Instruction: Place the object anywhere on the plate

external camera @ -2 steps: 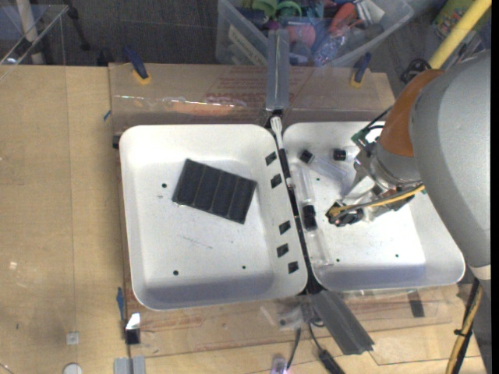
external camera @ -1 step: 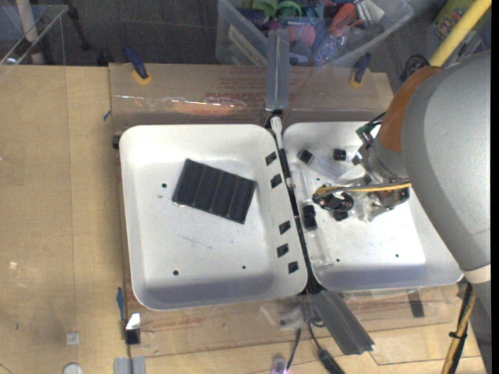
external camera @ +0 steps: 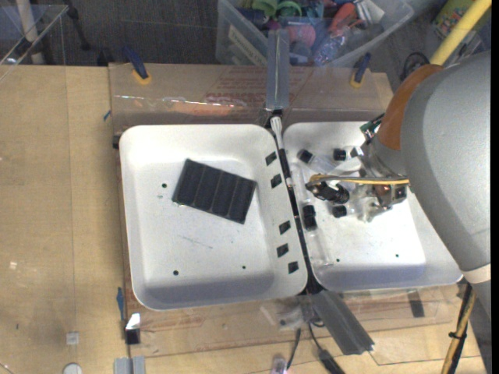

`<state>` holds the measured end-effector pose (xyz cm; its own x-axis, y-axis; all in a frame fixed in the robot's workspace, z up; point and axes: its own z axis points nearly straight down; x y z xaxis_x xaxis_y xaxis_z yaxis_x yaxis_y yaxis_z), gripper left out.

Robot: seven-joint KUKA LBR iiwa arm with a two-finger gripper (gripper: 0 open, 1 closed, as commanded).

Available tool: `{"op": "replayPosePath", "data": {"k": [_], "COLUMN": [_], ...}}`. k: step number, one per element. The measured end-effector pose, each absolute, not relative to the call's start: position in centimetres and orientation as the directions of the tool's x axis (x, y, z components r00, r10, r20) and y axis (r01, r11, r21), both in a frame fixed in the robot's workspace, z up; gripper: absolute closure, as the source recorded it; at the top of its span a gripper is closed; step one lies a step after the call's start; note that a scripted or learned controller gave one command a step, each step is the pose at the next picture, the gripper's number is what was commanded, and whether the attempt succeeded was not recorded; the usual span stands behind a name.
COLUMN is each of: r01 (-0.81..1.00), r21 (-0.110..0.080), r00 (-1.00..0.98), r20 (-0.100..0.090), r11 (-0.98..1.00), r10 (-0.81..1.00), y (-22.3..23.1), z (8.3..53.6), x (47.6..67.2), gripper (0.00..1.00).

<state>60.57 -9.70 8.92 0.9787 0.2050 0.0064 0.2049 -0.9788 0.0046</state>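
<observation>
A view from above and at a slant onto a pale wooden worktop carrying two shallow white bins side by side. The left bin holds one thing: a flat, dark, rectangular plate with faint ridges running across it, lying slightly turned in the upper middle of the bin floor, apart from all four walls. A few small dark dots mark the floor around it.

The right bin touches the left one along a shared centre edge, where a row of small black clips sits. A large grey robot arm with an orange band above its wrist comes in from the right and covers the upper right part of this bin. Its claw is low over the bin's upper middle, among metal and dark parts that blur together; whether it is apart or together cannot be told, and nothing can be made out between its tips. A few small dark pieces lie on the bin floor close by; which of them is the object to be moved is unclear, and none of them is on the plate.

Behind the bins stands a clear plastic tub filled with colourful toys. A thin metal bar runs up from between the bins
</observation>
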Motion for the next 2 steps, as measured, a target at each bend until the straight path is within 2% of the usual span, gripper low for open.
{"op": "replayPosePath", "data": {"k": [2], "r01": [0.207], "r21": [-0.001], "r00": [0.978], "r20": [0.008], "r11": [-0.978], "r10": [0.207], "y": [-10.24], "z": [8.97], "x": [59.88], "gripper": [1.0]}}
